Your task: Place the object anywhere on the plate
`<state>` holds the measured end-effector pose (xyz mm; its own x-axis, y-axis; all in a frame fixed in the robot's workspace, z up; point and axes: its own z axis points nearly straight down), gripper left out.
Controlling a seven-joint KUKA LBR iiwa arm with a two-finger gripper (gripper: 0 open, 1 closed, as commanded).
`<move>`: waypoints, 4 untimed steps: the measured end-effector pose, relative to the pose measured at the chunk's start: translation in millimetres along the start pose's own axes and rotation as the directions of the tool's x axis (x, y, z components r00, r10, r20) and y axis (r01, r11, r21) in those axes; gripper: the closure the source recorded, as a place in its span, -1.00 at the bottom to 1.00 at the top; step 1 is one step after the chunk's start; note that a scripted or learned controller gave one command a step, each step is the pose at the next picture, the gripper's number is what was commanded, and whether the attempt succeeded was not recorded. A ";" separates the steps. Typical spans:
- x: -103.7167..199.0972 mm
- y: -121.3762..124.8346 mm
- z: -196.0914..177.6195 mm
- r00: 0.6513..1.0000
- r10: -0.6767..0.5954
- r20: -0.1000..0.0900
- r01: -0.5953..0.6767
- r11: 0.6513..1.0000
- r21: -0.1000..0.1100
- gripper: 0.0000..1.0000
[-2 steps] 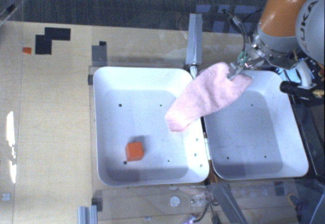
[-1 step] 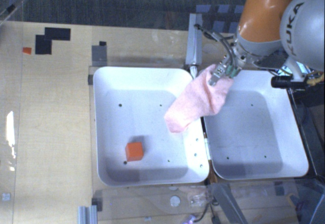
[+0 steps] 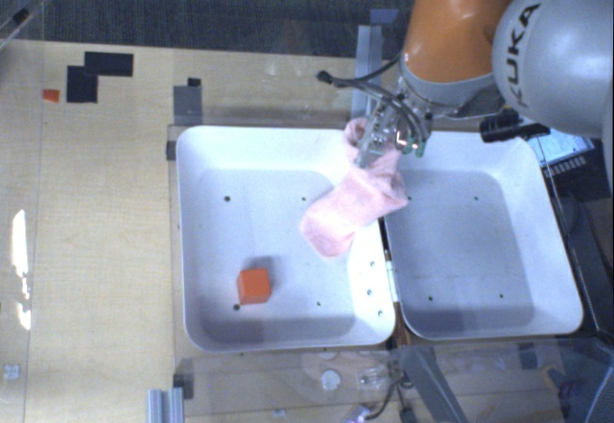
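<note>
The claw [image 3: 384, 138] hangs over the far end of the seam between the two bins, and the pink sock [image 3: 350, 205] dangles from it, its upper end pinched between the fingers. From there the sock's long axis runs down and to the left toward the near side, its rounded free end pointing into the left bin [image 3: 206, 162] while its middle crosses that bin's right rim. An orange block [image 3: 254, 286] sits near-left in that bin, well apart. I cannot pick out a plate.
</note>
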<state>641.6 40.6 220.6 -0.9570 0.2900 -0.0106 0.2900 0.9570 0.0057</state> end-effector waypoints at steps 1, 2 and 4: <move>26.7 46.9 -6.2 0.958 -0.287 0.001 0.287 0.958 -0.002 1.00; 40.8 97.2 2.4 0.956 -0.292 -0.001 0.292 0.956 -0.002 1.00; 58.5 146.7 -6.5 0.957 -0.291 0.001 0.291 0.957 -0.004 -1.00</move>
